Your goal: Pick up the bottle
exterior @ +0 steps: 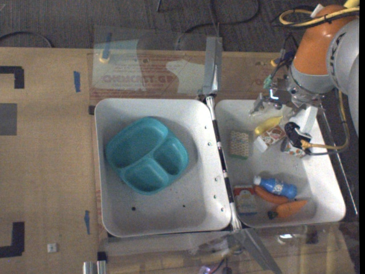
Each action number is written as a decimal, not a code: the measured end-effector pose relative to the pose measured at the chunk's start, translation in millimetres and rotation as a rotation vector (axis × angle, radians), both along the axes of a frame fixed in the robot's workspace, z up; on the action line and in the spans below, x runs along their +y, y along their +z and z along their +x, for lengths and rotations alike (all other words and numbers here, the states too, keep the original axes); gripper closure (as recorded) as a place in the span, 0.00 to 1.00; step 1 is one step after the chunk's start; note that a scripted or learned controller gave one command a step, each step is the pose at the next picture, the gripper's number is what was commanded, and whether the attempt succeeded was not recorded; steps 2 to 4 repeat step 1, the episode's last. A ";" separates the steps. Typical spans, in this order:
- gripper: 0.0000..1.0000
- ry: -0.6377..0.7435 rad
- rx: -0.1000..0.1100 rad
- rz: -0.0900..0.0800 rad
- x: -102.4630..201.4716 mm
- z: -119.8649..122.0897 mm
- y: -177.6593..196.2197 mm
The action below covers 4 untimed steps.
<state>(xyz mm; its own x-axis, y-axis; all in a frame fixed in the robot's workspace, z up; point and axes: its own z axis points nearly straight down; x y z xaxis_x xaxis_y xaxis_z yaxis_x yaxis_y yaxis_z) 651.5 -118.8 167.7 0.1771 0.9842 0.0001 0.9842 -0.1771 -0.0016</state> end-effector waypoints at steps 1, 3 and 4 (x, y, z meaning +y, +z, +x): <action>0.00 0.056 0.000 0.000 9.3 -79.5 -60.8; 0.00 0.056 0.000 0.000 9.3 -79.5 -60.8; 0.00 0.056 0.000 0.000 9.3 -79.5 -60.8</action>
